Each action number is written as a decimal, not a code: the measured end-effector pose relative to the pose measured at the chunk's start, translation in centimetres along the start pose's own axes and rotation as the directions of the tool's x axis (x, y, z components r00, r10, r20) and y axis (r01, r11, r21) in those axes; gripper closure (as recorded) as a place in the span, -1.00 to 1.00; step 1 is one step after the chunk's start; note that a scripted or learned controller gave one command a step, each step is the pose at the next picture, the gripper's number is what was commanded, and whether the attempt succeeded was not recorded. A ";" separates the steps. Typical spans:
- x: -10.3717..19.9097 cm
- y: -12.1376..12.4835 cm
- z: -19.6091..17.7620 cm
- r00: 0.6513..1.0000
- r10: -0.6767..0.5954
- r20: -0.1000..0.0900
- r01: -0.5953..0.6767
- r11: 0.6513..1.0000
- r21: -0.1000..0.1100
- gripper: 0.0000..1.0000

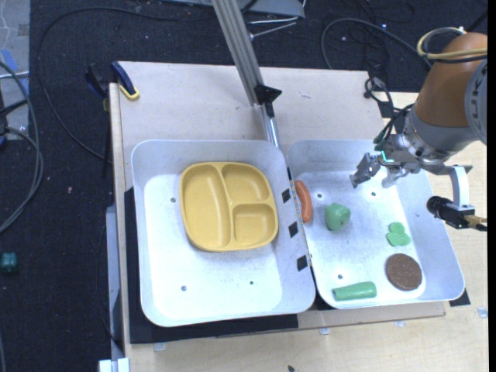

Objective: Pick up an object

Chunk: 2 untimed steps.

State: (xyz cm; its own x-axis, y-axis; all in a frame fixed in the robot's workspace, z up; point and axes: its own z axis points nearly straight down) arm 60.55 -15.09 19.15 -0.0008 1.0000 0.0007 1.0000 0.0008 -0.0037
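Observation:
The right bin (pixel 434 242) holds several small items: an orange sausage (pixel 304 201) by its left wall, a green rounded piece (pixel 337 217) near the middle, a small green piece (pixel 397 234) to the right, a brown disc (pixel 404 272) at the front right and a green oblong piece (pixel 354 291) at the front. My gripper (pixel 377 173) hangs over the back of this bin, open, with nothing between its fingers. It is up and to the right of the green rounded piece.
A yellow divided plate (pixel 229 206) lies in the left bin (pixel 155 285). A slanted metal pole (pixel 240 41) rises from behind the two bins. Cables lie on the dark floor around the bench.

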 end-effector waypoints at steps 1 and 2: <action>0.0 0.1 -0.2 1.000 -0.001 0.001 0.001 1.000 -0.004 -1.00; 0.4 -0.4 6.1 1.000 0.001 0.000 -0.001 1.000 0.002 -1.00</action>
State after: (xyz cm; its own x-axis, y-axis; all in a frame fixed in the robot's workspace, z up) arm 60.17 -14.71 13.02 0.0001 1.0000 0.0007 1.0000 -0.0001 -0.0055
